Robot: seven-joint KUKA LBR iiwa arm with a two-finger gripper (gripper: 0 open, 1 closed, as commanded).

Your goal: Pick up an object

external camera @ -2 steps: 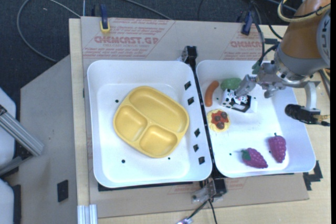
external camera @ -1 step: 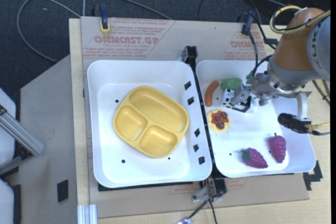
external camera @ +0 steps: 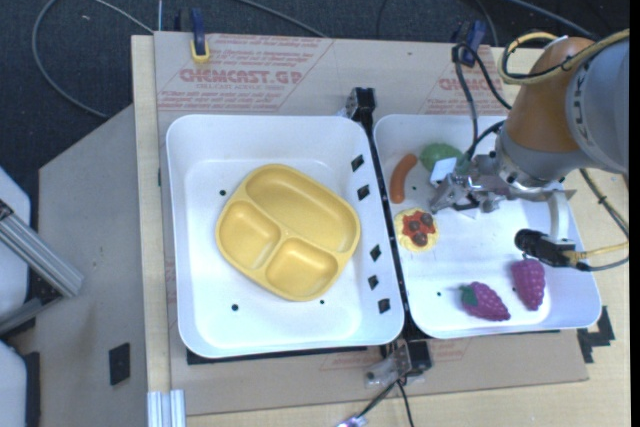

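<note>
A toy pizza slice (external camera: 418, 229) is lying in the right bin (external camera: 570, 315), just below and to the left of the end effector (external camera: 455, 194), which is hovering low over the bin's upper middle; whether it is open or closed cannot be told from this angle, and nothing is visibly gripped. An orange sausage-shaped toy (external camera: 401, 175) is resting just to its left against the bin's inner wall, and a green leafy toy (external camera: 439, 156) is sitting just above it, partly hidden by the metal. Two purple grape bunches (external camera: 484, 301) (external camera: 529, 282) are lying well below, toward the bin's near edge. The grey arm (external camera: 560, 115) is reaching in from the right. Farther left, the other bin (external camera: 185, 215) is carrying a yellow divided plate (external camera: 288, 231), both bins sitting on the desk (external camera: 250, 60). The pickup appears not yet made; a clean try probably means centring over one toy, clear of its neighbours and the wall, before descending and closing.
</note>
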